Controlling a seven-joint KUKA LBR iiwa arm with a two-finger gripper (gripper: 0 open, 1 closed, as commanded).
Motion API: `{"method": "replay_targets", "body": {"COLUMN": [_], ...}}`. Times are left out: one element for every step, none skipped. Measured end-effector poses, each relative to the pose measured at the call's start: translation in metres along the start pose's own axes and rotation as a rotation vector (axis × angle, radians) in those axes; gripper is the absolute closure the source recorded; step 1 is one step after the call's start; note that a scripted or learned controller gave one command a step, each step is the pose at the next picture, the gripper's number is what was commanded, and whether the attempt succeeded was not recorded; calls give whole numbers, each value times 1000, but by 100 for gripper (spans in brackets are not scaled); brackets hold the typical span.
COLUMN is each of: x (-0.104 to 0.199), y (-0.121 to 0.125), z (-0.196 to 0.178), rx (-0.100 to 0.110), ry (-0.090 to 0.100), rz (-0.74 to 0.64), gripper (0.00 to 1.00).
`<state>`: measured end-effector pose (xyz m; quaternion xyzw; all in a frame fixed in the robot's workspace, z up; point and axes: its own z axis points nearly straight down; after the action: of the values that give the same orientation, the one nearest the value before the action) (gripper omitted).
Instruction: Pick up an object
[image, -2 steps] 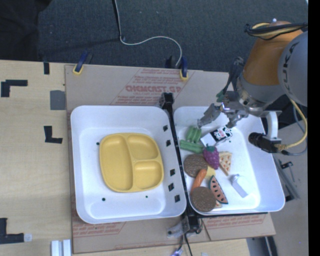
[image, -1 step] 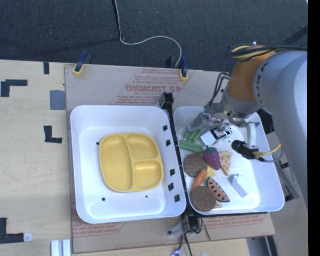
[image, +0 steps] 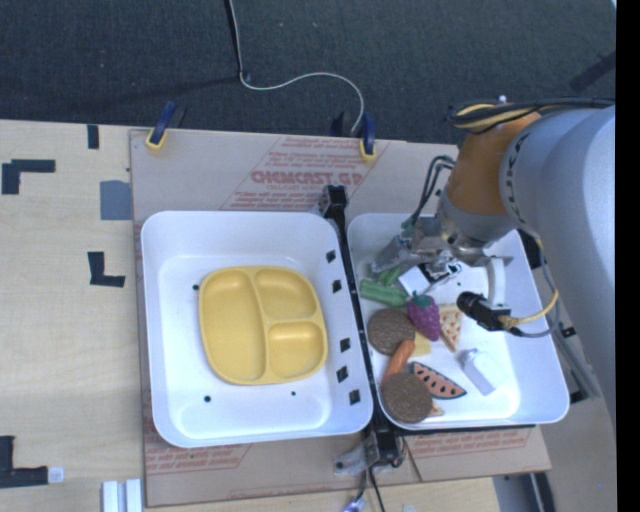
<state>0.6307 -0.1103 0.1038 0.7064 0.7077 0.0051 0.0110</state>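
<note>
glossy white plastic bins (image: 160, 300), smooth yellow plastic tray (image: 262, 322), matt cardboard underlay (image: 290, 175).

toy food pile (image: 420, 345), right bin (image: 535, 400)

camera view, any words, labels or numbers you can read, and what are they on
"CHEMCAST GP": red print on the brown board under the bins, seen upside down and blurred, so the reading is uncertain.
Fainter red print repeats along the board's front edge: too small to read.

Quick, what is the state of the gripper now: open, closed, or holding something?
Gripper: cannot be told; it is low in the right bin, above the toy food.
</note>
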Motion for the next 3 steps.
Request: {"method": "replay_targets", "body": {"x": [1, 4, 5], "y": [-15, -35, -55], "z": [2, 3, 13], "rx": [2, 1, 20], "ry": [1, 1, 7], "rz": [0, 0, -1], "gripper": [0, 0, 0]}}
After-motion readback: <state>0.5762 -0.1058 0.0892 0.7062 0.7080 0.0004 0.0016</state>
